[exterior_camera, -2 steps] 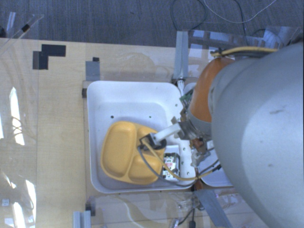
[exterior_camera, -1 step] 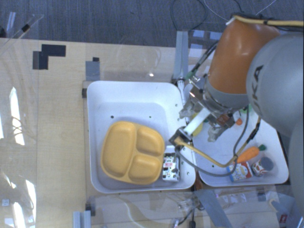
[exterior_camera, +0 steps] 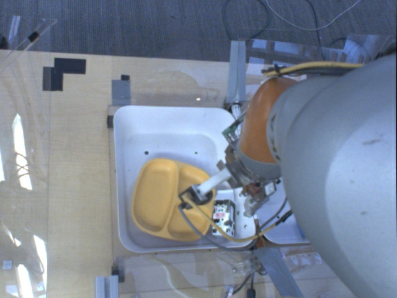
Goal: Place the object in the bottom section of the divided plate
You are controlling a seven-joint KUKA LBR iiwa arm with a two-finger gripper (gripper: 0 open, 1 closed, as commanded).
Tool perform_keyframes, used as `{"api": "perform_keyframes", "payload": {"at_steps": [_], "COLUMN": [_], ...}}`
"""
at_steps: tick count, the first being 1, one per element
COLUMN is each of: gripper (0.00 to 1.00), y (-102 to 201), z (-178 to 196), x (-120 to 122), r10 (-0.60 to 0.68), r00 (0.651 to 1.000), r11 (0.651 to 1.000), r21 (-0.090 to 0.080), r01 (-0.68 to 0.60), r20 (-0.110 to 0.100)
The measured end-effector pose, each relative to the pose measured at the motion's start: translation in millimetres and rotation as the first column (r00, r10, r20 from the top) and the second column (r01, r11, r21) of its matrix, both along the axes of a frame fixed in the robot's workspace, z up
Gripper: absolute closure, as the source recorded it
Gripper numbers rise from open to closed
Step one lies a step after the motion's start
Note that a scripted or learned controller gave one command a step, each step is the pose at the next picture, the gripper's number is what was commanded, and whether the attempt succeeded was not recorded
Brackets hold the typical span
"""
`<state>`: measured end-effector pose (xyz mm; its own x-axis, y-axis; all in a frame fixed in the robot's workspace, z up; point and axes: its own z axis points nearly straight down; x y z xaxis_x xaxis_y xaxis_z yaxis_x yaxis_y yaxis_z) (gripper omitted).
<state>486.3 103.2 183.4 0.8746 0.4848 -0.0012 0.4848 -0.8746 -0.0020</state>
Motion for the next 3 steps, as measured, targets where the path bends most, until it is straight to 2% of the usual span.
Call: {"api": "perform_keyframes", "payload": {"at_steps": [1,2,3], "gripper": [0.00,0.00,0.00], "y": [0.0,-14.2,13.2], "z": [0.1,123.8,-61.8], "x": [0.0,49.7,19.8], "r10": [0.000,0.178,0.153], "r00": [1.000,0.984,0.988], "r11": [1.000,0.984,0.988], "r21": [0.000,-0.001,0.001], "r01": [0.000,-0.178,-0.153], "r20": [0.000,0.008,0.003]}}
